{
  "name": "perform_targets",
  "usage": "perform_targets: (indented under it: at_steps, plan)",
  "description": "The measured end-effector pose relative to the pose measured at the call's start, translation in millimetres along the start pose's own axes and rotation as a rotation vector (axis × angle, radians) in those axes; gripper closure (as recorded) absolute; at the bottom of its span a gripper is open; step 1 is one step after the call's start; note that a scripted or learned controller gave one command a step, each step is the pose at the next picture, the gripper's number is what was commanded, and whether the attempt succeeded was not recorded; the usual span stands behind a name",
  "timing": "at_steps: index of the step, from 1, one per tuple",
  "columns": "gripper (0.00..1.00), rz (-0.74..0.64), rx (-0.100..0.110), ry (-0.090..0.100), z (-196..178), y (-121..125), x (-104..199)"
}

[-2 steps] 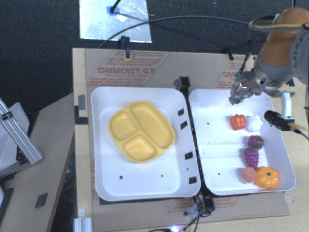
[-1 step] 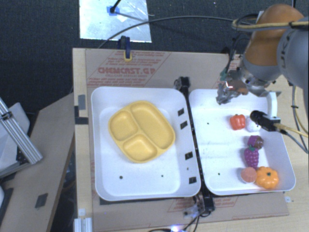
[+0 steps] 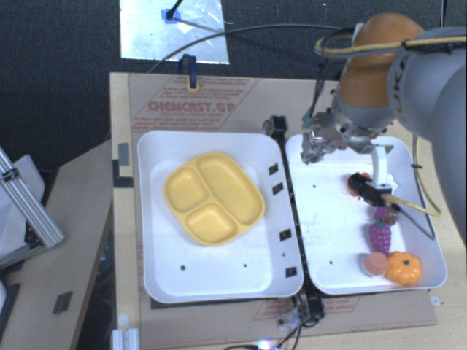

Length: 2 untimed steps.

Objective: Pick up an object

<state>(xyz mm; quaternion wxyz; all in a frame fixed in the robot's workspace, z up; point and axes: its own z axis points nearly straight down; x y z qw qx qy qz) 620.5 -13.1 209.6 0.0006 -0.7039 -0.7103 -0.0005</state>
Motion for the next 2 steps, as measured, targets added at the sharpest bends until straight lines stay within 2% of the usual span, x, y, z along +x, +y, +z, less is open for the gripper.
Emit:
perform_targets:
  at_steps: [1,2]
  plan:
    - [1.00,0.000,0.000,0.000,-1,-17,49]
    - [1.00,-0.001,-0.002,0.001,1,-16,98]
